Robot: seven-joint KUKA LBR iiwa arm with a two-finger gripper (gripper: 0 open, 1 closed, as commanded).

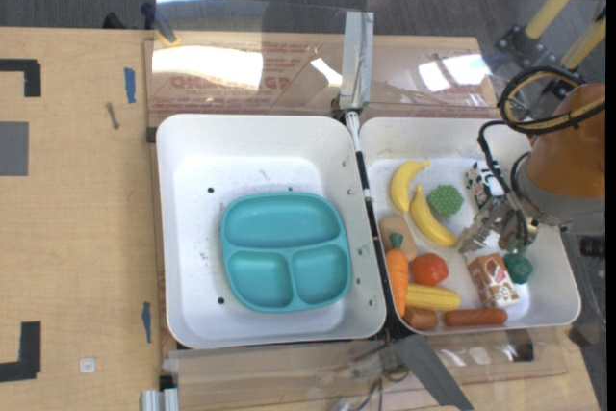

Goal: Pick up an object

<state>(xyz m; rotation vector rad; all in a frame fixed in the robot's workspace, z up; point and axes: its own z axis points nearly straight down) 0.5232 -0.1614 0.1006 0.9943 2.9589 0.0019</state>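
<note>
The right bin point(558, 298) holds toy food: two bananas point(418, 198), a green broccoli point(445, 199), a carrot point(397, 276), a red tomato point(429, 268), a corn cob point(432, 297), a sausage point(474, 317), a small carton point(493, 280), a dark green piece point(519, 269) and a black-and-white item point(478, 178). My gripper point(493, 232) hangs low in this bin, just right of the lower banana and above the carton. Nothing is visible between its fingers.
The left bin point(183, 207) holds a teal divided plate point(286, 249). A clear panel stands behind both bins. Black cables loop by the arm at the right. The wooden bench spreads to the left.
</note>
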